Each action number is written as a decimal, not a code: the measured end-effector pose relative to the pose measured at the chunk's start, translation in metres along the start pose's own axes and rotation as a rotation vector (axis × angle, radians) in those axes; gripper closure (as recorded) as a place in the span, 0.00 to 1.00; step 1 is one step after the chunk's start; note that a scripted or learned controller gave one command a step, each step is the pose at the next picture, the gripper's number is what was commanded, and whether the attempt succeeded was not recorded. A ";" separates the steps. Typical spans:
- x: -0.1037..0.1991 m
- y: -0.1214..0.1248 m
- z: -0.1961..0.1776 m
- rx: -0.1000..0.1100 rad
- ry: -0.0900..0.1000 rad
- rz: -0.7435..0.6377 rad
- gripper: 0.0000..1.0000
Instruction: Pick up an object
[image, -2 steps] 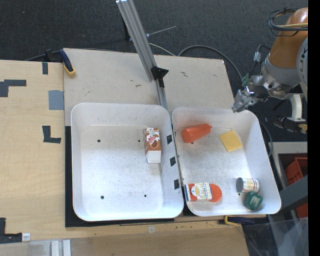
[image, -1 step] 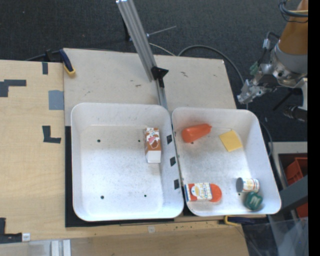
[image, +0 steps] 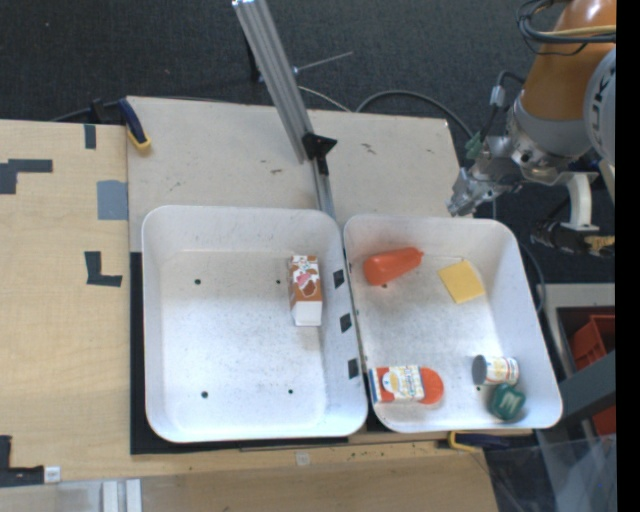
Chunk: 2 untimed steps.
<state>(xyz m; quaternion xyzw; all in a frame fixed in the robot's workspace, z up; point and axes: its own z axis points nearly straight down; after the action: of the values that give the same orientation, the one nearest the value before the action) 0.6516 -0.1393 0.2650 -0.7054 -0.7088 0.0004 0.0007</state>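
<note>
The right bin holds an orange carrot-like piece at its back left, a yellow block behind its middle, an orange-and-white packet at the front left, and a small jar beside a green object at the front right. A small brown-and-white carton lies in the left bin near its right wall. My gripper hangs just past the right bin's back rim, above and right of the yellow block, with nothing seen in it.
A slanted metal post runs from the top down to the gap between the bins. A yellow-and-blue clamp sits at the bench's back left. Cables loop behind the right bin.
</note>
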 end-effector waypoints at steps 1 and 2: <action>0.061 -0.017 0.010 0.002 0.001 -0.001 1.00; 0.102 -0.037 0.018 0.002 0.000 0.000 1.00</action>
<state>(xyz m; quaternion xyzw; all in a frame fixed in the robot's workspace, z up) 0.6141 -0.0373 0.2468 -0.7054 -0.7088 0.0010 0.0016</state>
